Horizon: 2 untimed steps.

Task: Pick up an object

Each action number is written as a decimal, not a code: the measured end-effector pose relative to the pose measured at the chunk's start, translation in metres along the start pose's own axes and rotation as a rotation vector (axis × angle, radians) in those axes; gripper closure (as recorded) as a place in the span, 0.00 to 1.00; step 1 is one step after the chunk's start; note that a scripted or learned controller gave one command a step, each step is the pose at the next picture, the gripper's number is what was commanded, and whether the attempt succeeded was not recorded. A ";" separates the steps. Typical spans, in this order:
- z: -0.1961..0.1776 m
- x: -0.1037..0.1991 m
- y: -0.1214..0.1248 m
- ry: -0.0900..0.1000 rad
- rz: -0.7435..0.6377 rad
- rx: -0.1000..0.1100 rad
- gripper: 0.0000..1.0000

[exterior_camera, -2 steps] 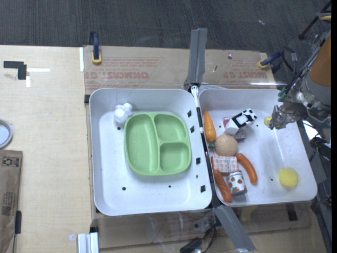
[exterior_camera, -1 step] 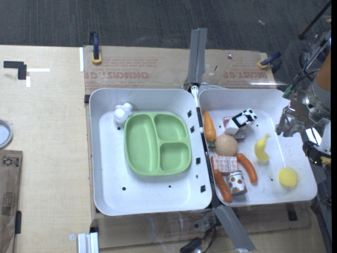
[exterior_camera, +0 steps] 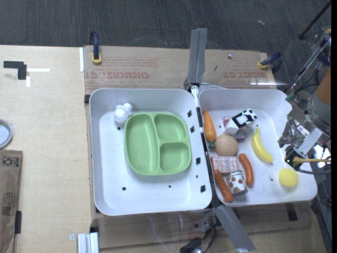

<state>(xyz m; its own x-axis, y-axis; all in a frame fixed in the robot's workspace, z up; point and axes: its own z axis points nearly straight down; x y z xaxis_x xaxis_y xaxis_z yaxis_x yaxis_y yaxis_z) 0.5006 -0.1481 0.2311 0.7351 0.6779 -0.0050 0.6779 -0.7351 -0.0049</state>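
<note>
Two white bins sit side by side on the bench; the left bin (exterior_camera: 102,157) holds a green divided tray (exterior_camera: 157,142) and a small white object (exterior_camera: 122,112) at its upper left corner; the right bin (exterior_camera: 274,101) holds the pickable things: a carrot (exterior_camera: 209,125), a banana (exterior_camera: 261,146), a lemon (exterior_camera: 287,177) near the right rim, a brown ball (exterior_camera: 226,144), a black-and-white toy (exterior_camera: 244,118), a small can (exterior_camera: 237,183) and two sausages (one (exterior_camera: 246,168) just right of the can). The gripper (exterior_camera: 300,149) hangs over the bin's right edge, just above the lemon; whether it is clenched or released I cannot tell.
</note>
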 end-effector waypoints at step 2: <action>0.033 -0.012 -0.009 0.001 0.185 0.001 1.00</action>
<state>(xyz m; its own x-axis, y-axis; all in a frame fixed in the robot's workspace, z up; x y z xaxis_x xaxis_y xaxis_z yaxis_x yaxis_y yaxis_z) 0.4855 -0.1498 0.1978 0.8471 0.5314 -0.0052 0.5314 -0.8471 -0.0046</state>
